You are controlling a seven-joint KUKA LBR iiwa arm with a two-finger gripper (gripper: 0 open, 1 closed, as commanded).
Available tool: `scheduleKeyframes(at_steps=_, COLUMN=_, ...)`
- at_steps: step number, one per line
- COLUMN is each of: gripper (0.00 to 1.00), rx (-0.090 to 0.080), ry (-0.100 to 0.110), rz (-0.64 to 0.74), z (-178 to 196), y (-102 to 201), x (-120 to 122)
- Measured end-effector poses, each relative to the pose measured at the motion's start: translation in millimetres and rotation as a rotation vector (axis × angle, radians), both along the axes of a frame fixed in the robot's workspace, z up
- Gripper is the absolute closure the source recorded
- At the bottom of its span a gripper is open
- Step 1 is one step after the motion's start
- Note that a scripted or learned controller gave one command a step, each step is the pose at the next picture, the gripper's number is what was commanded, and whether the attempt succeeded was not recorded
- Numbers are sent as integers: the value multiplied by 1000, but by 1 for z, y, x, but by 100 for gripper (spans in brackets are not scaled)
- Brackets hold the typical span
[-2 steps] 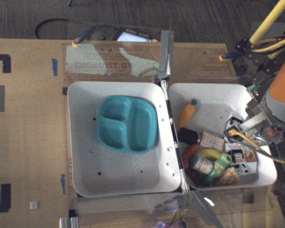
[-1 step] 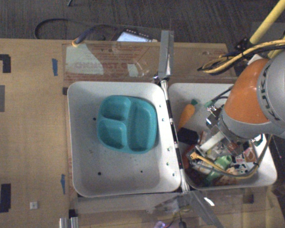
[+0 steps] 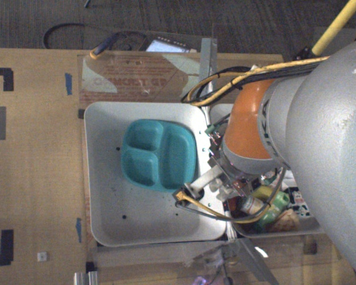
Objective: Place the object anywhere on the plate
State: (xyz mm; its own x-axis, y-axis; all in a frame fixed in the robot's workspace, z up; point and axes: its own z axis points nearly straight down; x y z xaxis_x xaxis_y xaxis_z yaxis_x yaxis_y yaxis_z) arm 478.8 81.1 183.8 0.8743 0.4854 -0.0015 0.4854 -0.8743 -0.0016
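A teal plate (image 3: 158, 154) with three compartments lies in the upper middle of the left white bin (image 3: 104, 177), with nothing on it. My gripper (image 3: 247, 202) hangs under the orange-banded wrist, low over the near left corner of the right bin (image 3: 302, 224). It is down among a heap of small things, a yellow-green one (image 3: 273, 199) and a dark one (image 3: 235, 205) closest to it. The wrist and arm hide most of that bin and what lies right under the gripper. The gripper stands to the right of the plate, across the wall between the bins.
The grey arm covers the right side of the view. A clear plastic sheet (image 3: 142, 70) and a metal post (image 3: 206, 70) stand behind the bins. Bare wooden bench (image 3: 35, 159) with black markers stretches to the left.
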Motion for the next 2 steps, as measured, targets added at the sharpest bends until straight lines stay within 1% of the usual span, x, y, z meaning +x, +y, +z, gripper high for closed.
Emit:
scheduleKeyframes(at_steps=1, gripper=0, rx=0, ry=0, rz=-2, z=0, y=-1, x=0)
scheduleKeyframes(at_steps=2, gripper=100, rx=1, ry=1, rz=-3, z=9, y=-1, x=1)
